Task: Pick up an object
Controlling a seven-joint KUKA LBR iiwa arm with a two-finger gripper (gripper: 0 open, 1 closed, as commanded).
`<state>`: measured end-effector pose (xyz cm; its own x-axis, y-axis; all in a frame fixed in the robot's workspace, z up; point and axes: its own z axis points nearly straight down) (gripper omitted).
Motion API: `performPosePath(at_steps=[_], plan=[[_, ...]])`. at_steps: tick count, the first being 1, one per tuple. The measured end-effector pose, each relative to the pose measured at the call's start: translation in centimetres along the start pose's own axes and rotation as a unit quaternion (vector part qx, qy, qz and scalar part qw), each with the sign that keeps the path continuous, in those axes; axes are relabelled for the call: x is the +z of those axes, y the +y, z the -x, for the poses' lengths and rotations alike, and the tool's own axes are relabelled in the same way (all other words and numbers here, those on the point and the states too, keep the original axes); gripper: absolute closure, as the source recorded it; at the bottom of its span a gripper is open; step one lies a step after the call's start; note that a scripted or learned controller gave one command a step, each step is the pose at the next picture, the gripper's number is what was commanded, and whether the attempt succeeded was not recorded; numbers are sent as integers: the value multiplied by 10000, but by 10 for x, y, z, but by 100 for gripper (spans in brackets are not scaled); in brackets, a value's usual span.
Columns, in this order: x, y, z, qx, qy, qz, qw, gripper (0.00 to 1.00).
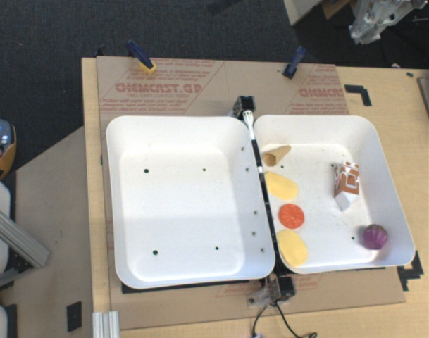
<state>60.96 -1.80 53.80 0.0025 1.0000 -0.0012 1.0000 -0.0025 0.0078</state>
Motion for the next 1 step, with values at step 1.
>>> performPosePath(at_steps=[1], plan=[[2,-53,31,7,7,-51,10000,100]])
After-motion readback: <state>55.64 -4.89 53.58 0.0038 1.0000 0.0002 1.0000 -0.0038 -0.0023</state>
